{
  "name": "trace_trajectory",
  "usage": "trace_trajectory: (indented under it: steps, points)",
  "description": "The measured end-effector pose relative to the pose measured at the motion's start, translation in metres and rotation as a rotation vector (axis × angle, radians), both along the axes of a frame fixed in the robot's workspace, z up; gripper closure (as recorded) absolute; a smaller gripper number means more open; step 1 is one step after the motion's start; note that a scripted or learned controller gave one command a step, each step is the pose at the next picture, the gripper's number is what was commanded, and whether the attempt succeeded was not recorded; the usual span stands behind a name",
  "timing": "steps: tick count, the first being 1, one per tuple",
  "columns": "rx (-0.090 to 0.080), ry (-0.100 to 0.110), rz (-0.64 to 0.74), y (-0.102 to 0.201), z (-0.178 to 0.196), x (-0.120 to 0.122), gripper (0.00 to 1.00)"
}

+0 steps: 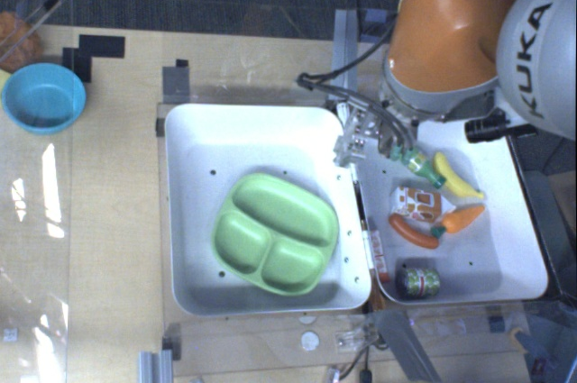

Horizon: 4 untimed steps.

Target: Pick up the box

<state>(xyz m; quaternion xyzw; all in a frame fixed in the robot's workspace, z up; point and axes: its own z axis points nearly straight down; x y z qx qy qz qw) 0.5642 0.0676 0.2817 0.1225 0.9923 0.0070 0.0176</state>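
The box (419,204) is a small white carton with brown and orange print. It lies in the middle of the right bin (523,282), between a carrot and a sausage. My gripper (363,136) hangs under the orange wrist band, over the wall between the two bins near their far edge. It is up and to the left of the box, well apart from it. Nothing shows in its grasp.
Around the box lie a yellow banana (456,177), a carrot (462,218), a sausage (414,232), a green bottle (418,163) and a dark can (417,280). The left bin (194,147) holds a green divided plate (276,232). A blue bowl (44,96) sits far left on the bench.
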Motion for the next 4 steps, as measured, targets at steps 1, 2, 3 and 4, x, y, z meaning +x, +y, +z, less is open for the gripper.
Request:
trace_trajectory:
  steps: [1, 2, 3, 4]
  points:
    - [0.003, -0.009, -0.001, 0.001, 0.012, 0.002, 1.0]
    - [-0.01, 0.029, 0.088, 0.008, -0.096, 0.082, 1.0]
    - [-0.007, 0.016, 0.088, 0.01, -0.082, 0.084, 1.0]
    - [-0.004, 0.005, 0.087, 0.011, -0.068, 0.086, 1.0]
